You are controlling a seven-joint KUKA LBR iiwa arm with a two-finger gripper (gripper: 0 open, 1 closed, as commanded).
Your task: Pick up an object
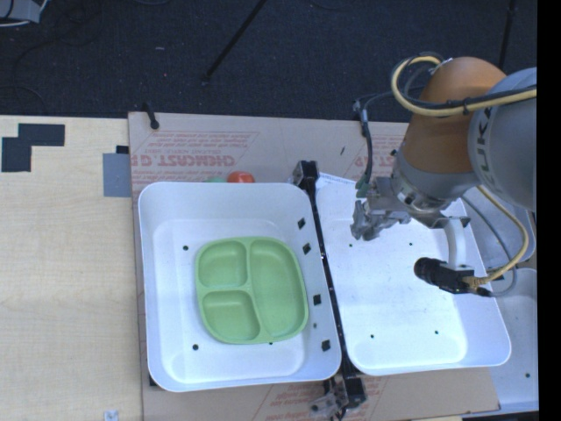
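Left of the black divider (317, 261), your green sectioned plate (252, 289) lies flat in the left bin (166, 209): light, stiff, slick plastic, best taken at its raised rim. Right of the divider hangs the gripper (366, 226); whether it is released or clenched cannot be told. Cardboard print is unreadable.

The light is even and quite bright on the 2 white bins (166, 235), which look almost washed out, with little detail on their floors. The floor at the top stays very dark. Shadows are soft. The picture is slightly grainy and soft, without clear motion blur.
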